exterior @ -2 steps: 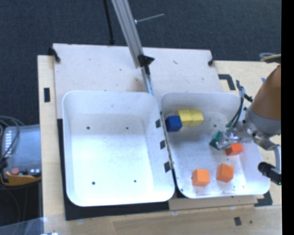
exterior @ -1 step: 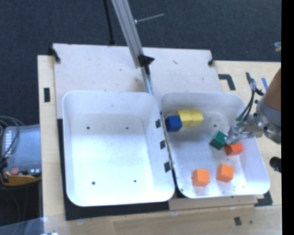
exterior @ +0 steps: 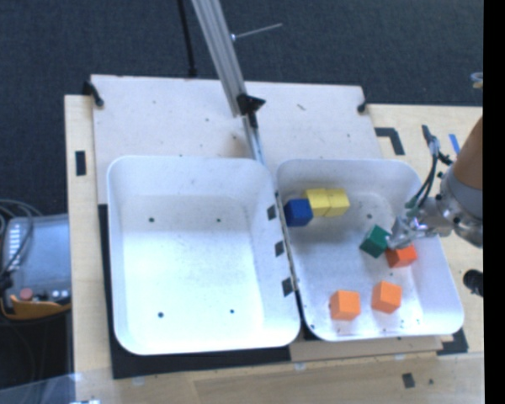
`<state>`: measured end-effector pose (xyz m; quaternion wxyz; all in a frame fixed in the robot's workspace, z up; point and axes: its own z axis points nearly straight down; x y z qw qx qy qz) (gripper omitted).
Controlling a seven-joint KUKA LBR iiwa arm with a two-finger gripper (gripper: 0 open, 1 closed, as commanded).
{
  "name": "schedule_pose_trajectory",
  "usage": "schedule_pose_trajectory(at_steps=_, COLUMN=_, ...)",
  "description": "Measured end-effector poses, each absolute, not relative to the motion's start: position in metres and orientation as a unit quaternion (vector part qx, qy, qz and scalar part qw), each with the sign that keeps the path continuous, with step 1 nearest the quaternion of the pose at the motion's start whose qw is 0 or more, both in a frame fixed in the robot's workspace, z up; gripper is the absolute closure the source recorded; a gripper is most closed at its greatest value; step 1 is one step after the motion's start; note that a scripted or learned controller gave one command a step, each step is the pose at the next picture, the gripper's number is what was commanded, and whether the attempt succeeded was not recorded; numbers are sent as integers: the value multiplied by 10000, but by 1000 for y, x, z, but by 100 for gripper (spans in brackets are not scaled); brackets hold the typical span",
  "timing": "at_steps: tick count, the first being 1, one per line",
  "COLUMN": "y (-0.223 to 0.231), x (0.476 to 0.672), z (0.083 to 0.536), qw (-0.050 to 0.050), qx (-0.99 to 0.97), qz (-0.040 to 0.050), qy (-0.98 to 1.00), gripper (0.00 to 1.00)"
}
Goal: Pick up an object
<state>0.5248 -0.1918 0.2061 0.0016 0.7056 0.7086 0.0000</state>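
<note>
The right bin (exterior: 429, 305) holds several small blocks. A blue cube (exterior: 299, 212) touches a yellow block (exterior: 327, 202) near the bin's back left. A green block (exterior: 374, 242) and a red-orange block (exterior: 401, 256) lie close together at the middle right. Two orange cubes (exterior: 345, 304) (exterior: 386, 296) rest near the front. My gripper (exterior: 402, 234) comes in from the right and hangs low over the gap between the green and red-orange blocks, right against both. No block is visibly lifted.
The left bin (exterior: 118, 225) sits beside the right one, sharing a raised middle wall (exterior: 282, 242). A slanted metal pole (exterior: 223, 49) rises behind the bins. Grey equipment with cables (exterior: 34, 259) stands off the bench's left side.
</note>
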Motion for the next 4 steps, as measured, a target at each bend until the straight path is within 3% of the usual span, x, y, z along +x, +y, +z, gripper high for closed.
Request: schedule_pose_trajectory(at_steps=4, y=15, x=543, z=215, qw=-2, qx=7045, qz=10, qy=7098, gripper=100)
